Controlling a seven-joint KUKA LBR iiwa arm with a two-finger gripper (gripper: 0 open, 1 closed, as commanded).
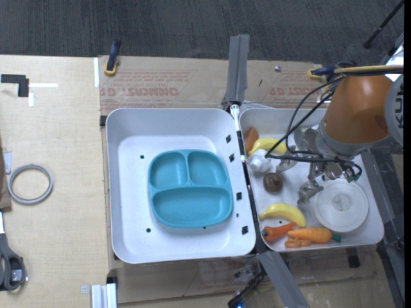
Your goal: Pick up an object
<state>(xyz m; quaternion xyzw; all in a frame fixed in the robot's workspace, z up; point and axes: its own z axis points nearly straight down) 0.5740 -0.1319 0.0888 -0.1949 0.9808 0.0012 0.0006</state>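
Nearest you, the right bin (379, 236) holds carrots (307, 235), a banana (284, 212), a white round lid (341, 205), a brown ball (273, 182) and, farther back, a second banana (266, 145); the left bin (125, 191) holds a blue divided plate (190, 188). Your gripper (316, 186) hangs over the right bin just left of the lid, and you cannot tell how its fingers stand. Expect a miss: the crowded items may shift or wedge against it.

Arm (359, 111) hides right bin's (302, 246) rear; scissors (9, 268) cut off at left edge.
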